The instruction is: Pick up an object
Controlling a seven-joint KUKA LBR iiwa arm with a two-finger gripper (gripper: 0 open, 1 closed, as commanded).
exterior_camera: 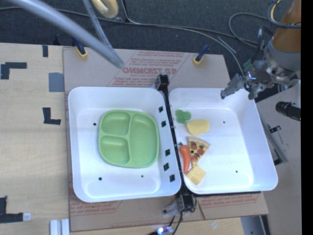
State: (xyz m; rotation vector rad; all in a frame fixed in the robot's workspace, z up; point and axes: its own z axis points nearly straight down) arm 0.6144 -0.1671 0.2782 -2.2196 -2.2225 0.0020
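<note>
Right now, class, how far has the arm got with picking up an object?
Nothing looks done. The pizza slice, carrot and cheese wedge lie in the right bin. The gripper sits over that bin's far rim, away from them. Reaching and lifting are left.

You have a divided plate [129, 138] in the left bin [78, 131]; toy foods [193, 148] cluster along the right bin's [244, 146] left side.
</note>
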